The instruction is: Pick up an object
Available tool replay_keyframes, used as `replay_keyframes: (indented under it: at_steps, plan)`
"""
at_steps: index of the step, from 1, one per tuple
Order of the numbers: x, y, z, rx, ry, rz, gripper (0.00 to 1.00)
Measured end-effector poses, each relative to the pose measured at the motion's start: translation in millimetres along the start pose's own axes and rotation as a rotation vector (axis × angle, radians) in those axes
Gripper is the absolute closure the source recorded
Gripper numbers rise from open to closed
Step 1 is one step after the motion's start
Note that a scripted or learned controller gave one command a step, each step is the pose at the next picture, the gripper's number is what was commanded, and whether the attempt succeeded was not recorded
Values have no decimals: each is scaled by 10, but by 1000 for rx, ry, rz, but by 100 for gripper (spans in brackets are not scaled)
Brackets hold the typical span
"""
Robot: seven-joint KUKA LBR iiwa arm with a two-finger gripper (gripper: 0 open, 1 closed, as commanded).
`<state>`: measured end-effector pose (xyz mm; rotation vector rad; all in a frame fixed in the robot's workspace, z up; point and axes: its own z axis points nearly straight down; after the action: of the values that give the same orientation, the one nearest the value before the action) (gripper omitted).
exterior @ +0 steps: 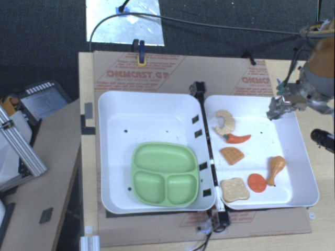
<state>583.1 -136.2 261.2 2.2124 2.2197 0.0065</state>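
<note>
The gripper (pixel 276 112) hangs over the far right corner of the right bin (pixel 293 140). It is small and dark here, so I cannot tell how it is set, and no toy shows in it.

The left bin (pixel 152 114) is the biggest thing beside it. A green plate (pixel 165 172) with three parts lies in its near half. A black strip of clips (pixel 205 140) runs between the two bins.

The toy food all lies in the right bin, nearer and to the left of the gripper. The bread slice (pixel 235 189) is in the near left corner. The chicken leg (pixel 275 168) lies near the right wall, touching the red tomato slice (pixel 256 182). The curved roll (pixel 226 121) is closest to the gripper, with the red pepper (pixel 238 138) just below it and the cracker (pixel 232 155) under that.
</note>
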Motion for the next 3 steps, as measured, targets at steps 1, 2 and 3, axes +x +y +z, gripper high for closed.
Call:
replay_keyframes:
  at_steps: [1,2,3]
  plan:
    - [-4,10,-121,4,1,0,100]
    - [423,-85,4,8,4,-4,100]
    - [1011,-190,135,9,4,-6,100]
